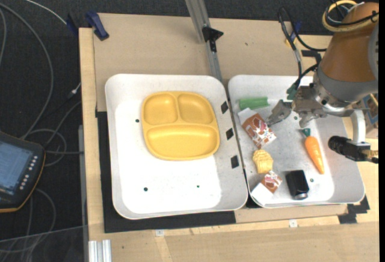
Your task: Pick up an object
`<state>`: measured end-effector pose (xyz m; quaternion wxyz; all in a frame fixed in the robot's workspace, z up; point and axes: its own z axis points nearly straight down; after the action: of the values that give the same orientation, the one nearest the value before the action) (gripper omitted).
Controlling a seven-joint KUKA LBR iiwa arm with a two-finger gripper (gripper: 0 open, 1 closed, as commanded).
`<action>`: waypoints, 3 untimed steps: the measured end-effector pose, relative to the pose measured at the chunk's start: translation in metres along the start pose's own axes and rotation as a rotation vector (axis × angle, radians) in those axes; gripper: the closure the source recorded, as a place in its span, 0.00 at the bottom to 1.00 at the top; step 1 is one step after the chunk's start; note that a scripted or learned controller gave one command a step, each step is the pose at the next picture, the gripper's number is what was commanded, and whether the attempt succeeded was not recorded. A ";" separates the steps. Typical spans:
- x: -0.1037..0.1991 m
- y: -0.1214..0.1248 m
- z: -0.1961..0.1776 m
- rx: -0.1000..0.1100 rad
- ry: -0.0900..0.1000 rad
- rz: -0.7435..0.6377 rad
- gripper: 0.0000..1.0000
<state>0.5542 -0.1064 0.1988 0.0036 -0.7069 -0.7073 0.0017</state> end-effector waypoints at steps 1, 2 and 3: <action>0.000 -0.008 0.061 0.002 0.000 0.001 0.00; 0.001 -0.009 0.109 0.000 0.000 0.001 0.00; 0.001 -0.007 0.095 -0.008 0.000 0.000 1.00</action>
<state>0.5467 -0.1047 0.1035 0.0008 -0.7069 -0.7073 -0.0010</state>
